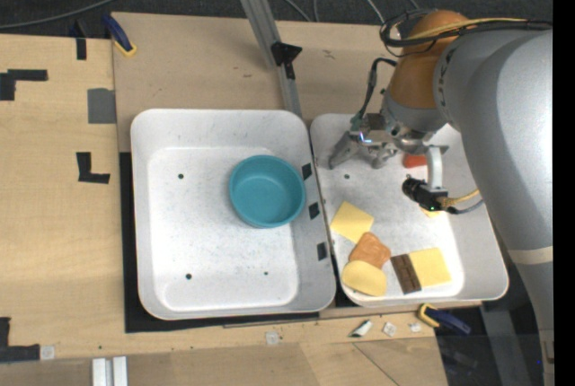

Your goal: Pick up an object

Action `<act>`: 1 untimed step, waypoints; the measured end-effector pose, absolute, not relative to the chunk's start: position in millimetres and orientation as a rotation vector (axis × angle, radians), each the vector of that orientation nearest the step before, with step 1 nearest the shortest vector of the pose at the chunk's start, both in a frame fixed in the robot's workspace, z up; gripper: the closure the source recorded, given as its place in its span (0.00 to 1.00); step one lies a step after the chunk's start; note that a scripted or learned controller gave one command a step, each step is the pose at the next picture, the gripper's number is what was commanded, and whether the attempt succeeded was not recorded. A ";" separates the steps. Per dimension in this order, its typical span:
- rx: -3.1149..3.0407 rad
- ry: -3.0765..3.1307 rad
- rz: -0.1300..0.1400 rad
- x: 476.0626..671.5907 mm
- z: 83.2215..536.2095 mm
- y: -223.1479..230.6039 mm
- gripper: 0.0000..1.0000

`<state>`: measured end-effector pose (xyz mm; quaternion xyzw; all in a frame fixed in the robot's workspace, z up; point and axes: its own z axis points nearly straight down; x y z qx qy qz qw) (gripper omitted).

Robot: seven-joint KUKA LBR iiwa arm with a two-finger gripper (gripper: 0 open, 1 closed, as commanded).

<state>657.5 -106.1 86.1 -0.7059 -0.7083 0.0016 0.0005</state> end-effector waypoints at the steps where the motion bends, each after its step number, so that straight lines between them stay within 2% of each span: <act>1: -2.216 -2.227 0.004 658.1 98.3 -105.4 1.00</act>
